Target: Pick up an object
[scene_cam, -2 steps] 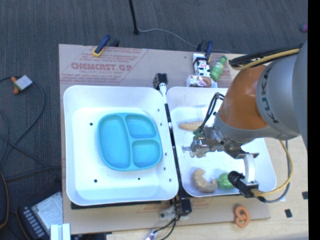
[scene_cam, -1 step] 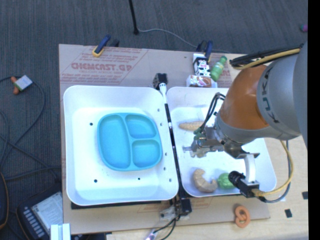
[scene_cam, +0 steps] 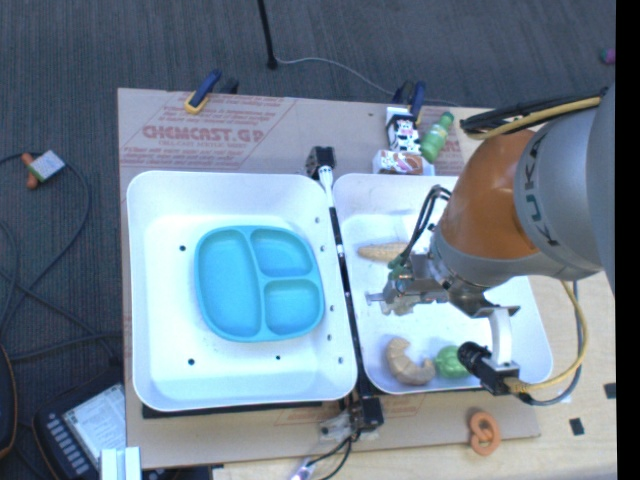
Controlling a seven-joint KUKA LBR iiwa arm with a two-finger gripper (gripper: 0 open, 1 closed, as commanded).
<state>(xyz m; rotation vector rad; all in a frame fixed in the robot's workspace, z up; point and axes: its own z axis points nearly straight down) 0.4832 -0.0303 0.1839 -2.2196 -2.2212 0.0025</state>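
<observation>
The camera view looks down on two white bins side by side. The left bin [scene_cam: 160, 268] fills the left-centre of the frame and holds a blue tray [scene_cam: 260, 281] with three compartments. The right bin [scene_cam: 530, 353] lies under the arm [scene_cam: 520, 203], which reaches in from the right and covers much of it.

The gripper [scene_cam: 400, 296] hangs in the middle of the right bin, near the bin's left wall. Whether it is apart or together cannot be told from here, and nothing is seen held in it.

The likely things to pick are all in the right bin. A pale oblong piece [scene_cam: 383, 252] lies just above the gripper in the frame. A tan croissant [scene_cam: 408, 361] sits at the bin's lower edge, with a green piece [scene_cam: 452, 361] just beside it on the right.

The gripper stands between the oblong piece and the croissant, over bare floor as far as can be judged. If it closes here it may catch nothing. The croissant lies close to the bin's lower wall, so a descent there risks striking the rim. A grasp there might also nudge the green piece.
</observation>
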